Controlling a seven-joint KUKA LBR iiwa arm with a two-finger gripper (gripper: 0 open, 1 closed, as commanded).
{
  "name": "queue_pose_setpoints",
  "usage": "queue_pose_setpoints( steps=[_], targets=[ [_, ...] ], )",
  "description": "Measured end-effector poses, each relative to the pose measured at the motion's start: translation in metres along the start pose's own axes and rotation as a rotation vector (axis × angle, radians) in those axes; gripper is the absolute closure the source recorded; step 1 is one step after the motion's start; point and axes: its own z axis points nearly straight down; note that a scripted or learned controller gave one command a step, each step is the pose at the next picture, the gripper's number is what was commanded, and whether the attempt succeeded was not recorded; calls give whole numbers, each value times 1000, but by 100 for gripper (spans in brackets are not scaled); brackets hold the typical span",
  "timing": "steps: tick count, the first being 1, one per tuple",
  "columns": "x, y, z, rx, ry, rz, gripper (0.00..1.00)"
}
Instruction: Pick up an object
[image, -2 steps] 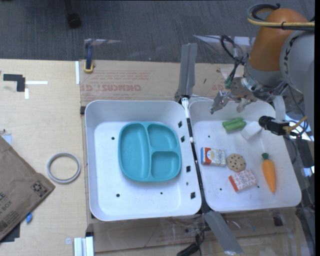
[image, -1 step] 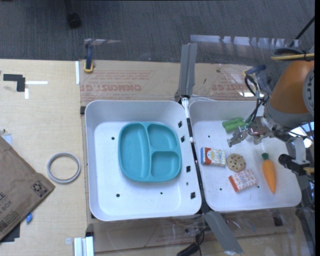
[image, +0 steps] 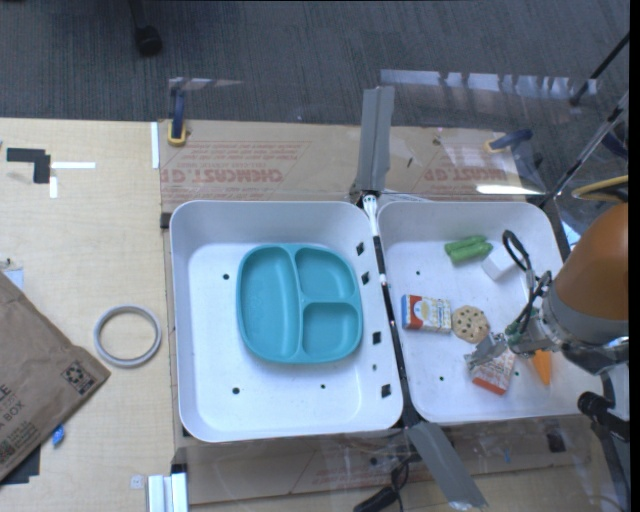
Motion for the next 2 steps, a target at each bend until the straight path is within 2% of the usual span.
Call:
queue_pose_setpoints(
  steps=[1, 2],
  targets=[
    [-1, 0, -8, 1, 0, 5, 100],
    [47, 61, -88, 2, -1, 158, 100]
  ],
)
